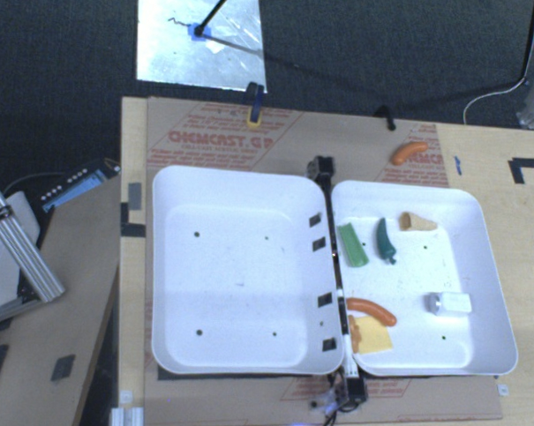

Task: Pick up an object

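The right bin [486, 261] holds several small objects. A light green block [353, 244] lies beside a dark green pepper-shaped piece [386, 241] near the bin's left wall. A tan wedge [417, 223] sits toward the back. An orange sausage [370, 310] rests just above a yellow slab [371, 335] at the front left. A white and grey block [449, 303] lies at the right.
The left bin [238, 268] stands beside the right one, joined by black clips [319, 243]. Another orange sausage [410, 152] lies on the cardboard behind the right bin. A yellow and blue clamp [253, 106] sits at the board's back edge.
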Robot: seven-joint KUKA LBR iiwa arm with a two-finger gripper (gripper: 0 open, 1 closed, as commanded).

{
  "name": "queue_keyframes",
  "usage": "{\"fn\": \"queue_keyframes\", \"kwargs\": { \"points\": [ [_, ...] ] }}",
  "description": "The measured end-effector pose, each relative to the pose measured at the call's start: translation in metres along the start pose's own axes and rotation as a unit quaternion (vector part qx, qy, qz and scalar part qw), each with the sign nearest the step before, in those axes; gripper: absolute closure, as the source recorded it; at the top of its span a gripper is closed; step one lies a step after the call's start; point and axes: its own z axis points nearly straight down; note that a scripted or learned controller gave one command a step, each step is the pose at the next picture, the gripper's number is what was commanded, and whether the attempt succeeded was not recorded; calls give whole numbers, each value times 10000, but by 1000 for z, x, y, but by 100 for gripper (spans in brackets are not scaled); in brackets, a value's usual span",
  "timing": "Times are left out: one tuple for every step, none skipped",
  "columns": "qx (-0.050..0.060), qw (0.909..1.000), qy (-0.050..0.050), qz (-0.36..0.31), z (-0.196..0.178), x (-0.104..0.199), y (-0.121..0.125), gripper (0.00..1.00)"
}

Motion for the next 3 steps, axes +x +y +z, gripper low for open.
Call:
{"fn": "queue_keyframes", "kwargs": {
  "points": [
    [-30, 10000, -1, -23, -15, 2, 1, 100],
    [-34, 10000, 4, -32, -35, 19, 1, 100],
    [-37, 10000, 5, -37, -56, 35, 1, 100]
  ]
}}
